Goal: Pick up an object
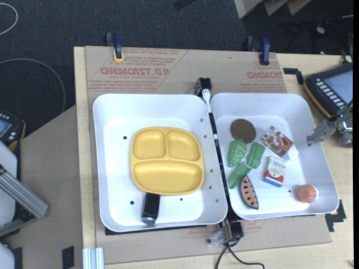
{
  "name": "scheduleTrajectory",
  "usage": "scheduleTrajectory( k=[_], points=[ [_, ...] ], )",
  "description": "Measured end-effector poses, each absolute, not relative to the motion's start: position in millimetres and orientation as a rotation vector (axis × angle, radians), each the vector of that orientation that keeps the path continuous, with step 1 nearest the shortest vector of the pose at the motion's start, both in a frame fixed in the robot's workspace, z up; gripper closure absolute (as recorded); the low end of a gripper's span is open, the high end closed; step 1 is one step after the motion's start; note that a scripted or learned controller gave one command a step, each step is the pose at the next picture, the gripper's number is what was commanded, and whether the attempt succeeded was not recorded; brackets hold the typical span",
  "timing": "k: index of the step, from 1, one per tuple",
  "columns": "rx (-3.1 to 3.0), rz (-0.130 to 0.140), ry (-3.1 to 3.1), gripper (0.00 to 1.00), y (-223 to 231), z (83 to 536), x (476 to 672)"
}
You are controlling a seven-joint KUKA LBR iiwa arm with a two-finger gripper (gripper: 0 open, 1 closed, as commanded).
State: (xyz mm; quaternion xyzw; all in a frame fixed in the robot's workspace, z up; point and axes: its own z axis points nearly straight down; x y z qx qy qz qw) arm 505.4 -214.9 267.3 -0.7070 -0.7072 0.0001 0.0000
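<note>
The camera view looks down on two shallow white bins set side by side on a brown cardboard-covered bench (168,72). The left white bin (109,150) holds a yellow three-compartment plastic plate (166,160) at its centre, and a small black and silver rectangular object (150,207) lies just beside the plate's near edge. The right white bin (314,150) holds several items: a round brown disc (243,129) at the far side, a red and white printed packet (276,140) to its right, a group of green plastic vegetable pieces (244,158) near the bin's left wall, a small white and orange carton (275,171) near the centre, a watermelon slice toy (248,192) at the near left, and a round pink ball (307,193) in the near right corner. The grey two-finger gripper (321,134) sits at the right bin's right rim, apart from all items; whether its jaws are spread or pressed together cannot be determined.
</note>
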Motion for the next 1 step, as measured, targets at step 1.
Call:
scheduleTrajectory(
  k=[1],
  points=[
    [-2.231,-0.018,-2.24,0.0,-162.9,516.7,479.6]
  ],
)
